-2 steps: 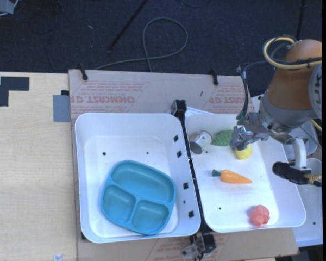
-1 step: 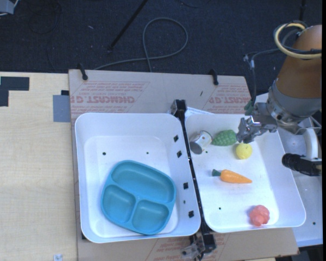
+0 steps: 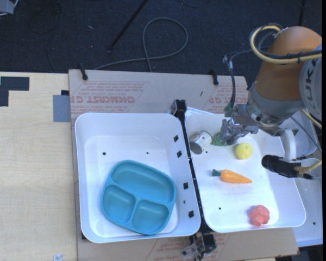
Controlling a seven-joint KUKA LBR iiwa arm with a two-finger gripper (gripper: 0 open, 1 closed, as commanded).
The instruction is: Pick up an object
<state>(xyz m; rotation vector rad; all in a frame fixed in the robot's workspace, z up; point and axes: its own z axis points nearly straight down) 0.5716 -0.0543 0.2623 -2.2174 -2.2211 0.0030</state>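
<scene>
Gripper (image 3: 227,133) low in right bin (image 3: 285,213) (beside yellow ball (image 3: 242,150)).

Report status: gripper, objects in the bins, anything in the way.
Gripper low at right bin's far edge, over something green. Carrot, yellow ball, pink toy lying loose. Small cup close beside gripper.

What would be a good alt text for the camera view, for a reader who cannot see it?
A grey robot arm reaches from the right, its gripper low over the back of the right white bin, which holds a carrot, a yellow ball, a pink toy and a small cup. The left bin holds a blue divided plate.
</scene>
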